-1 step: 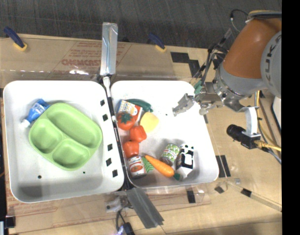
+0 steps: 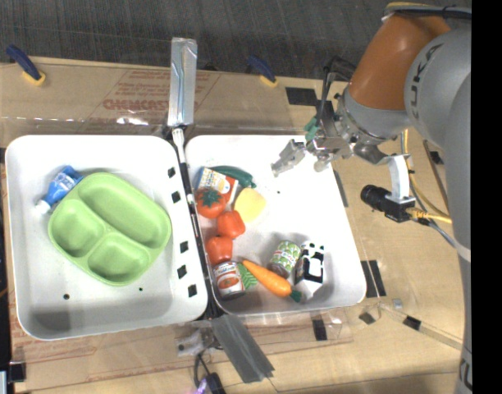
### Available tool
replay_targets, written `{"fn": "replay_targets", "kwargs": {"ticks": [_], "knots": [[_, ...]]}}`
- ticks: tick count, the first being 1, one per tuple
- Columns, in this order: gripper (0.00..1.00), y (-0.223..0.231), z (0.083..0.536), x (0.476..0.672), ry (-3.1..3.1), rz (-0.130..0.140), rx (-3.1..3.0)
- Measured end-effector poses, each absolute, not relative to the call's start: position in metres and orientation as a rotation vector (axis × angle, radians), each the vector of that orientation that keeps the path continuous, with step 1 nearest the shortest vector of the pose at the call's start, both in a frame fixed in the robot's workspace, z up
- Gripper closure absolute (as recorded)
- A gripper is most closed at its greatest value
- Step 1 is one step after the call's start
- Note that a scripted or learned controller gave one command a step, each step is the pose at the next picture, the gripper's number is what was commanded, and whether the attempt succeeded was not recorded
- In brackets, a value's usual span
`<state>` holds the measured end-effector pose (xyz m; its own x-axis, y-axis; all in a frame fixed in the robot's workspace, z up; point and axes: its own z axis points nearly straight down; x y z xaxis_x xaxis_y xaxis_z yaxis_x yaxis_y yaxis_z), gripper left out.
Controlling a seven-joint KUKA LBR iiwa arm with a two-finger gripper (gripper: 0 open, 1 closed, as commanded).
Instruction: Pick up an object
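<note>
My gripper (image 2: 303, 159) hangs over the far right part of the right bin (image 2: 333, 220), its fingers spread apart with nothing between them. Below and to its left, toys lie along the bin's left side: a yellow lemon (image 2: 251, 205), red peppers (image 2: 230, 224), a small orange-and-white packet (image 2: 212, 182) and a dark green vegetable (image 2: 233, 173). Near the front edge lie a carrot (image 2: 267, 279), a red-labelled can (image 2: 228, 278), a green can (image 2: 285, 258) and a black-and-white carton (image 2: 312, 267). The gripper touches none of them.
The left bin (image 2: 38, 302) holds a green divided plate (image 2: 110, 226) with a blue bottle (image 2: 61, 185) tucked behind it. A metal divider strip (image 2: 182, 80) stands between the bins at the back. Bare white floor lies under the gripper.
</note>
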<state>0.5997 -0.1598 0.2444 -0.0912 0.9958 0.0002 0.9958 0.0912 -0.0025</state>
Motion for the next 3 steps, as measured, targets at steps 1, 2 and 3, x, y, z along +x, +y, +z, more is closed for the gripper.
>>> {"fn": "replay_targets", "kwargs": {"ticks": [1,2,3], "knots": [[0.0,-0.104,0.15,0.574,-2.455,0.006,-1.952],[0.0,-0.132,0.098,0.63,-2.431,-0.006,-2.008],[1.0,-0.129,0.109,0.63,-2.433,-0.009,-1.996]]}}
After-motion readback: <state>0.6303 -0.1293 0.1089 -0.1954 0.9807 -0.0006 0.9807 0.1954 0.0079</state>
